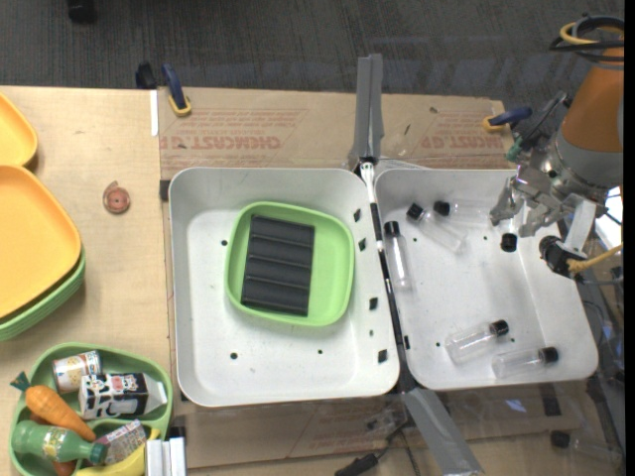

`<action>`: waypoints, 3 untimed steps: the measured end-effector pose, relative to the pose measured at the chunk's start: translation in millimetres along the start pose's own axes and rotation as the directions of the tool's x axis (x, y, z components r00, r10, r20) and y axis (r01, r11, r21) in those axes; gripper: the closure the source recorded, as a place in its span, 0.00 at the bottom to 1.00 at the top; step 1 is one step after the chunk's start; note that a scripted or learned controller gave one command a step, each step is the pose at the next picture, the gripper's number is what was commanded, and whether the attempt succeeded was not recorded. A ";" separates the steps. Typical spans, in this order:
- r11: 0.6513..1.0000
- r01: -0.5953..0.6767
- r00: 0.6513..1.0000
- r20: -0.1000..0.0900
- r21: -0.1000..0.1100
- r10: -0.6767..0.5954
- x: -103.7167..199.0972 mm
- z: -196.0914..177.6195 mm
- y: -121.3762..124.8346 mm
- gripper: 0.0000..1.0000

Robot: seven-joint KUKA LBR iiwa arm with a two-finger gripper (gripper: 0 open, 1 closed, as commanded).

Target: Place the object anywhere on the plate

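Observation:
A square green plate (337,266) lies in the left white bin (198,266). On the plate rests a black ribbed rectangular object (278,264), lying flat near the plate's middle. My gripper (512,224) hangs over the upper right part of the right bin (556,305), far to the right of the plate. A small black-capped piece (509,242) sits just below the gripper; whether it is held or lying on the bin floor is unclear.
Several clear tubes with black caps lie scattered in the right bin, such as one (474,337) near the front and one (429,210) at the back. Yellow and green plates (35,246) and a bowl of toy food (84,415) stand on the bench at left.

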State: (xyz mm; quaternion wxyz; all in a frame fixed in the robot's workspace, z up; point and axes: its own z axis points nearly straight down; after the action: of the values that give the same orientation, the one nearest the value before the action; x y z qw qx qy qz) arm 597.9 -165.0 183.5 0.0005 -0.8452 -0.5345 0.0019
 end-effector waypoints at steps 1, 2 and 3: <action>1.000 0.000 1.000 0.000 0.000 0.000 0.0 -0.2 0.1 0.00; 0.820 -0.572 0.820 0.001 0.001 0.572 0.0 -23.3 -22.0 0.00; 0.803 -0.596 0.803 0.000 0.001 0.596 -5.9 -46.9 -38.2 0.00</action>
State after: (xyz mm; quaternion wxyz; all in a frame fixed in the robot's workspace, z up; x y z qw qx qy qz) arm 561.1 -153.9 230.5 0.0004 -0.9702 -0.2425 0.0023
